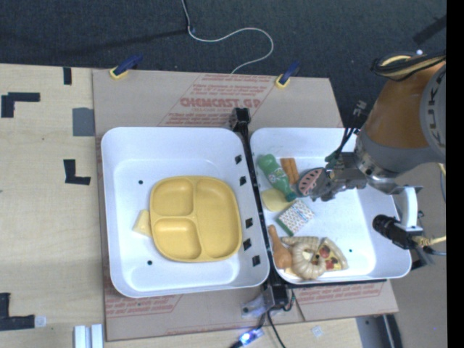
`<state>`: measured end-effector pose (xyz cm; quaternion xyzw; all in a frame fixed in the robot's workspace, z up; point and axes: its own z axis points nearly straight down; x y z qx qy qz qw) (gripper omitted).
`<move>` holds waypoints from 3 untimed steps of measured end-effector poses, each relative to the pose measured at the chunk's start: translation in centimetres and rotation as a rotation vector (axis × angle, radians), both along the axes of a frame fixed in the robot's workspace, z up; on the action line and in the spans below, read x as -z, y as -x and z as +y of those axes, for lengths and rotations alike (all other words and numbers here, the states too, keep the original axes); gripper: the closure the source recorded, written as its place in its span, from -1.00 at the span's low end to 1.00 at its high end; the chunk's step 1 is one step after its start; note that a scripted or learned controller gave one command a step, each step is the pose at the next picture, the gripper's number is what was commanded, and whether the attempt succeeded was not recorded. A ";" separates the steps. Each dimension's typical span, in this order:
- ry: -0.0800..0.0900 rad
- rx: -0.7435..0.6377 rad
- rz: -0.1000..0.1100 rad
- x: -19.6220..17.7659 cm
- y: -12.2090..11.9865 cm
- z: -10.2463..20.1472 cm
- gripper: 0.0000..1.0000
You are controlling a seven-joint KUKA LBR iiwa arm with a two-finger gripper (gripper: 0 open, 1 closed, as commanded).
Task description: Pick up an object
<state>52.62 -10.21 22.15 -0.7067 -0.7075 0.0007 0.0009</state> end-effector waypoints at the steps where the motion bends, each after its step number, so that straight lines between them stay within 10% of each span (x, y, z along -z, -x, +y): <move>1: -0.001 -0.002 -0.001 -1.1 -0.4 1.5 1.00; 3: 0.001 0.001 -0.001 -0.2 0.4 0.3 1.00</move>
